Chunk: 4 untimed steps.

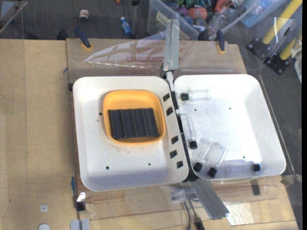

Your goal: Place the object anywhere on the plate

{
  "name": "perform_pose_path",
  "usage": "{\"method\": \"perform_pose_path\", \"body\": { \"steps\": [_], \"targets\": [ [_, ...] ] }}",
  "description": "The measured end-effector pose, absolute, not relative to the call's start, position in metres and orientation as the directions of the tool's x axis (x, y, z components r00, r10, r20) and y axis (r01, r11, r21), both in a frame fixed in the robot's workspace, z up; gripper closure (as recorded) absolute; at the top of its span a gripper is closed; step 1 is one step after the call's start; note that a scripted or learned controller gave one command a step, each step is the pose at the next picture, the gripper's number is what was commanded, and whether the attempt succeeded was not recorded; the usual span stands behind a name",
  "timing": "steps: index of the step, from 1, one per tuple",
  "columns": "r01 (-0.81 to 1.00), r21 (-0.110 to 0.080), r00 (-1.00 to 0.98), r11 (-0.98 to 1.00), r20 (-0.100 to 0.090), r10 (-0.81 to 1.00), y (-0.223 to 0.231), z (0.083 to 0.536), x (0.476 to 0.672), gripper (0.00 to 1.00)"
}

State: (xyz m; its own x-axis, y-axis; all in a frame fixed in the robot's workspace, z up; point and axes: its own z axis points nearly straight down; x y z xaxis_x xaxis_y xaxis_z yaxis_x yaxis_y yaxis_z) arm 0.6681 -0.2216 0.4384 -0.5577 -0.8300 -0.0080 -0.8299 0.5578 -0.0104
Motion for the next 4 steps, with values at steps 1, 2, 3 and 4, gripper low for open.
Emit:
{"method": "perform_pose_path", "body": {
  "steps": [1,2,3,4],
  "targets": [
    [-0.969,-0.012,-0.246,0.246,-0.005,-0.969,-0.221,0.438,0.668,1.00],
    [-0.980,-0.012,-0.197,0.197,-0.004,-0.980,-0.221,0.438,0.668,1.00],
    [-0.979,-0.011,0.204,-0.204,-0.001,-0.979,-0.221,0.437,0.668,1.00],
    [-0.875,-0.008,0.484,-0.484,0.000,-0.875,-0.211,0.437,0.668,1.00]
  ]
}}
